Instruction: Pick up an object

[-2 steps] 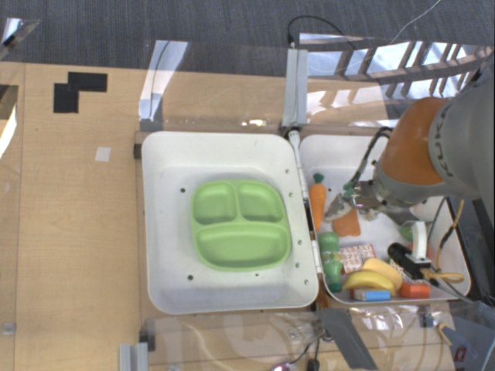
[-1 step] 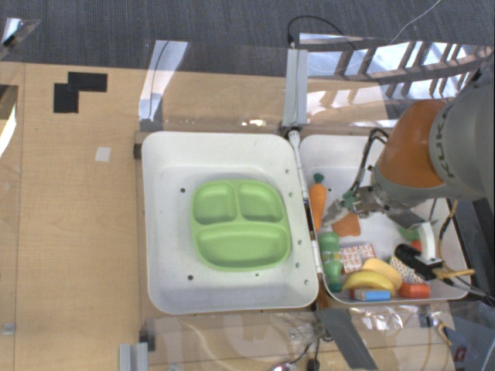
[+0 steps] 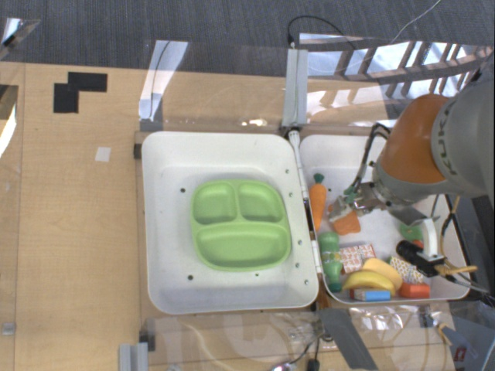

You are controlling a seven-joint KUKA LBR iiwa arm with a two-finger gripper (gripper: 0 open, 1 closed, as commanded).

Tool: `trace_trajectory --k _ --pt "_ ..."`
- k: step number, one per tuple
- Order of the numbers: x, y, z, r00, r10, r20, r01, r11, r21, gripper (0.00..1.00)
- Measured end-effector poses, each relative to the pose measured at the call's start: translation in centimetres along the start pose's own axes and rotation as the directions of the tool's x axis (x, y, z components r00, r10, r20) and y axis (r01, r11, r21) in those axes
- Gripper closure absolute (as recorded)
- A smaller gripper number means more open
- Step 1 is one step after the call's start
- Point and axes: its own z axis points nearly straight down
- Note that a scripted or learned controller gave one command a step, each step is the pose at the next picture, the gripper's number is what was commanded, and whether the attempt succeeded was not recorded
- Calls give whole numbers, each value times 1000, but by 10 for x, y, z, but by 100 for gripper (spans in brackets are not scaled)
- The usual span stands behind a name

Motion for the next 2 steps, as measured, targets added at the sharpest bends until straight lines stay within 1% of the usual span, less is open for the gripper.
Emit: trace_trajectory --k 1,2 --pt "-6 -34 -10 992 -129 -7 129 991 19 100" --pt "18 -13 -84 992 -127 -5 127 992 15 100"
